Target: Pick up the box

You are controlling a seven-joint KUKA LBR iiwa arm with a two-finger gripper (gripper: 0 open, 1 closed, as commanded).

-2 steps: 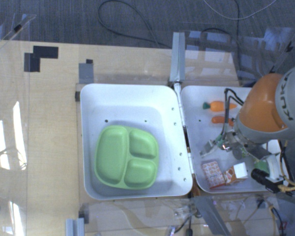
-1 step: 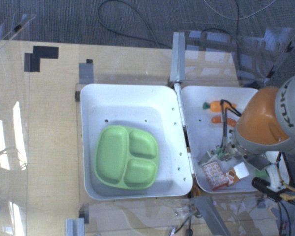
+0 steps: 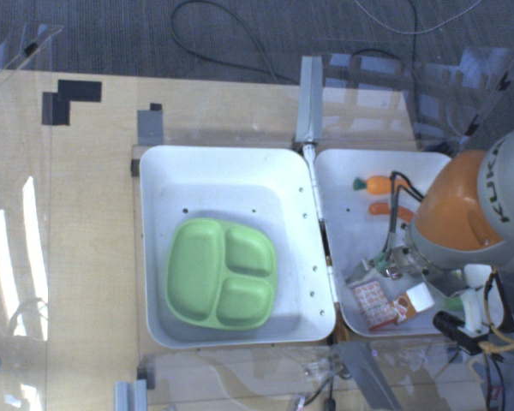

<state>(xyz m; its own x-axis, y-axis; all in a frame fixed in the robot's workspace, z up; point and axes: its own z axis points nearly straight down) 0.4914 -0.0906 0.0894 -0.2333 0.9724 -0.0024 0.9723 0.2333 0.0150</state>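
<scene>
- Two white bins sit side by side on the desk [image 3: 86,229]; the left bin [image 3: 154,178] holds a green divided plate [image 3: 221,274] (three compartments, nothing seen in them).
- Between the bins runs a grey divider rail [image 3: 310,110], and the right bin [image 3: 334,229] carries the task's clutter.
- Near the right bin's front edge lies the box [image 3: 373,303], a small flat carton with a red-and-white patterned face, lying flat and slightly askew; a small brownish piece touches its right side.
- My judgement: the box looks light and stiff-walled cardboard, smooth enough to slip, so a pinch across its narrower sides should serve better than pressing down on the broad printed face.
- Any print on the box is too small to read.
- Farther back in the bin lies an orange carrot-like toy [image 3: 375,184] with a green tip, and a second orange piece [image 3: 385,209] just in front of it.
- Just right of the box hangs the claw [image 3: 397,266] (whether spread or closed, I cannot tell); nothing is visibly between its tips.
- On the arm [image 3: 463,208], partial letters "KU" show at the right edge.
</scene>
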